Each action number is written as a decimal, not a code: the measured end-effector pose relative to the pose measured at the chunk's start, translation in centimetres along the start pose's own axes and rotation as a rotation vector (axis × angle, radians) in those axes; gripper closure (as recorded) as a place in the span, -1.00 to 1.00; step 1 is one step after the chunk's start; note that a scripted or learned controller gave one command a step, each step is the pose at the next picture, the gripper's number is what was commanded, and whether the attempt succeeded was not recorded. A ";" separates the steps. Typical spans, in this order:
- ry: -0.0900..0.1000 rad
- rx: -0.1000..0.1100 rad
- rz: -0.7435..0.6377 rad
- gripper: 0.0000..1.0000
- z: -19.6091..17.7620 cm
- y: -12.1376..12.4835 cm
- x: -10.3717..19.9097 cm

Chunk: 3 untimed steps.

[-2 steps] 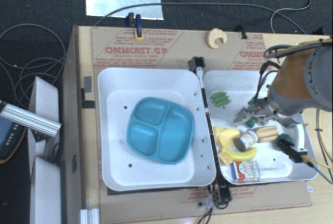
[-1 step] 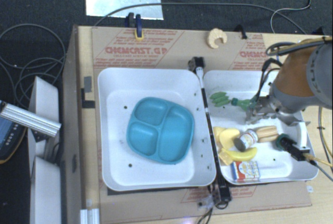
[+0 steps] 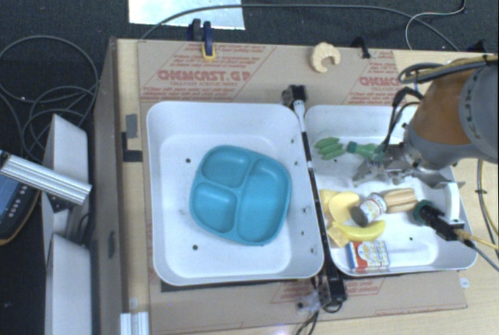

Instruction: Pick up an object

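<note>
Camera view: the desk (image 3: 234, 65) is seen from above at a slant, with two shallow white bins side by side.
Left bin (image 3: 168, 170): a blue divided plate (image 3: 239, 194) is seen lying flat near its middle.
Right bin (image 3: 413, 255): several small objects are gathered here.
Green object (image 3: 329, 146): it is placed near the upper left of the right bin, with a second green piece (image 3: 365, 148) just beside it.
Banana (image 3: 360, 231): it is laid in the lower left of the right bin, next to other yellow pieces.
Small can (image 3: 369, 209): it is tipped against a tan cylinder (image 3: 399, 199), above the banana.
Red and white box (image 3: 367, 254): it is set near the front wall of the right bin.
Arm (image 3: 452, 115): it is reached in from the right, over the right bin.
End effector (image 3: 380, 162): it is lowered near the green pieces; whether it is wide or narrow cannot be told, and nothing is seen held.
Tan ring-shaped item (image 3: 325, 56): it is left on the desk behind the bins.
</note>
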<state>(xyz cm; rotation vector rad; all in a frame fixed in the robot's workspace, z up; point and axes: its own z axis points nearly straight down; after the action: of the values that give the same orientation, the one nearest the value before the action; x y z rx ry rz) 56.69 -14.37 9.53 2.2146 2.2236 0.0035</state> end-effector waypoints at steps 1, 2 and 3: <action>-0.001 0.000 -0.001 -1.00 -1.3 7.1 -1.5; 0.000 0.004 0.002 -1.00 1.1 1.0 -4.3; 0.001 0.002 0.001 -1.00 1.1 7.4 -0.7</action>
<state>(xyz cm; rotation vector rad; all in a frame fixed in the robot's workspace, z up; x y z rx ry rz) 64.11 -15.04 8.47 2.2170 2.2242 0.0028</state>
